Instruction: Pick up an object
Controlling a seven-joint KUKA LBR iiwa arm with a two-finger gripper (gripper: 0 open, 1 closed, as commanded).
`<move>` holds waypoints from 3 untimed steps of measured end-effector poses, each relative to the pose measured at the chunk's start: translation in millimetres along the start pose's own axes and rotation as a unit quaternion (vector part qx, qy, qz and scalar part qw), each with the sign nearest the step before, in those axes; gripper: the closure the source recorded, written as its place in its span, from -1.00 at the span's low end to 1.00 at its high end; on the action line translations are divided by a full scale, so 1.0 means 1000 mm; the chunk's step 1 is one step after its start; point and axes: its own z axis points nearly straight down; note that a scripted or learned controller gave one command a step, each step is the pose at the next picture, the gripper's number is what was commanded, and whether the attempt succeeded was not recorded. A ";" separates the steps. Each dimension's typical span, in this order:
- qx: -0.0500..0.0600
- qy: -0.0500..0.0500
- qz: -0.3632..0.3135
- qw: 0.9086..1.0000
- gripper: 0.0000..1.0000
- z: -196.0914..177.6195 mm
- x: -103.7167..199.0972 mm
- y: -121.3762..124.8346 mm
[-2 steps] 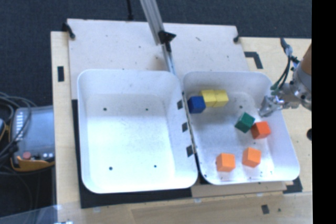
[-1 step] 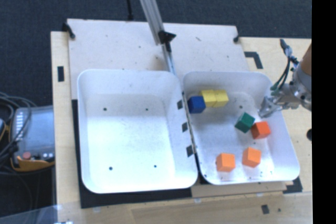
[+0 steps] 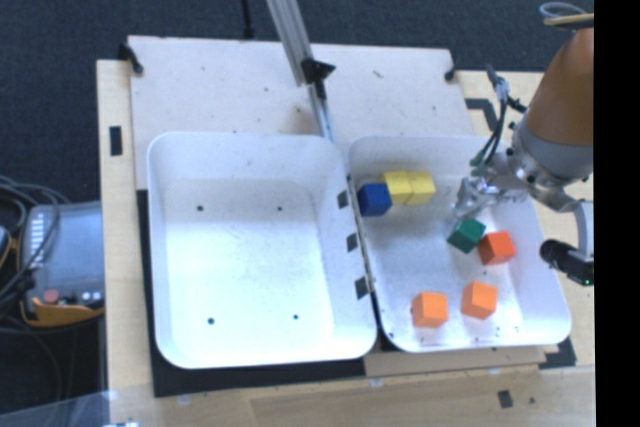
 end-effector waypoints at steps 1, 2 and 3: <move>0.002 0.000 0.000 1.000 1.00 0.009 0.049 0.014; -0.001 0.000 0.000 1.000 1.00 -0.001 0.092 0.034; -0.001 0.000 0.000 1.000 1.00 -0.010 0.143 0.055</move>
